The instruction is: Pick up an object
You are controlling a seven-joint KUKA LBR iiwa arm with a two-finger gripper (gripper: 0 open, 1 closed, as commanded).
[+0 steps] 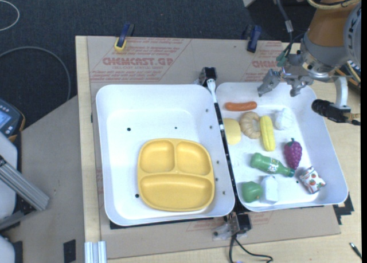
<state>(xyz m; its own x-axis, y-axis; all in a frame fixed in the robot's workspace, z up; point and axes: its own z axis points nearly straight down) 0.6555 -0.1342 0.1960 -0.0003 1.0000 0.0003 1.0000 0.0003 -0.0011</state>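
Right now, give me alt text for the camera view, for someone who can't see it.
A grey robot arm's open gripper hovers over the far edge of the right white bin, holding nothing. That bin holds toy food, including a hot dog, corn cob, purple grapes and green bottle. The left white bin holds a yellow divided plate.

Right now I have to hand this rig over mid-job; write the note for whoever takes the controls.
Gripper: open, nothing between its fingers, hanging above the far edge of the right bin.
Right bin holds: hot dog, bagel, corn cob, yellow block, grapes, green bottle, green pepper, small carton and two white pieces.
Left bin holds a yellow divided plate.
Done: nothing picked yet.
Left: descend on one object, close, lift.
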